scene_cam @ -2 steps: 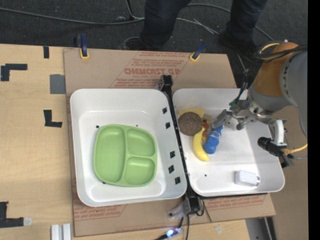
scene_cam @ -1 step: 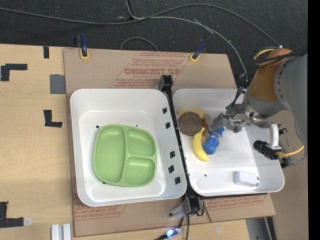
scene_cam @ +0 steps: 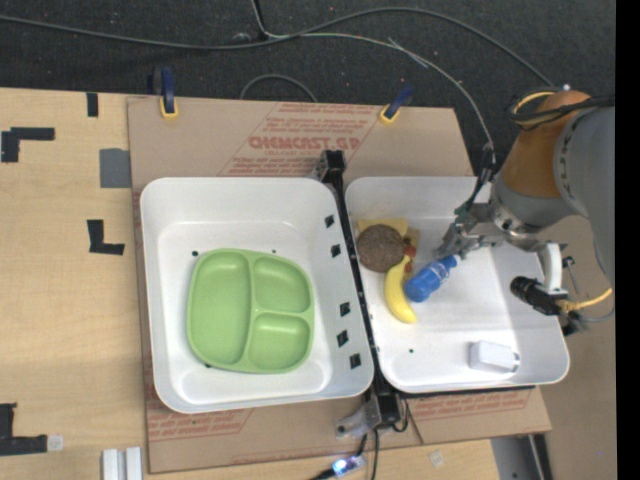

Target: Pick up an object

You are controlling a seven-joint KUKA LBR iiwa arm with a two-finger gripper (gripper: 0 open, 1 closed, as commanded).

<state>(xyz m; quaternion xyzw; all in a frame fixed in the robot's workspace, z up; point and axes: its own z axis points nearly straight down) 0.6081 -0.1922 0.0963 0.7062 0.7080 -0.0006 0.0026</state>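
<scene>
A: What takes up the most room on the bench?

B: A sheet of brown cardboard (scene_cam: 300, 143), clipped at its far edge by two blue-and-yellow clamps. On it sit two shallow white bins side by side, the left bin (scene_cam: 165, 208) and the right bin (scene_cam: 520, 298), touching along a dark seam between them.

A: And the arm?

B: The grey arm (scene_cam: 575, 168), with its orange band, comes in from the right and hangs over the right bin's far right part. The gripper (scene_cam: 462, 230) sits low, just above and to the right of a blue bottle (scene_cam: 427, 279).

A: Is it gripping anything?

B: I cannot tell how it is set; the tip is too small and dark to read. Nothing shows plainly clamped in it.

A: What fills the left bin?

B: A green divided plate (scene_cam: 250, 310), three compartments, lying flat in the middle.

A: And near the bottle?

B: A yellow banana (scene_cam: 398, 298) lies just left of it, touching or nearly so. A round brown object (scene_cam: 379, 247) sits at the banana's upper end, with something yellow (scene_cam: 397, 227) peeking out behind it. These crowd the bottle's left side; its right side is open bin floor.

A: Anything smaller?

B: A small white block (scene_cam: 492, 355) near the right bin's front edge, well apart from the rest.
</scene>
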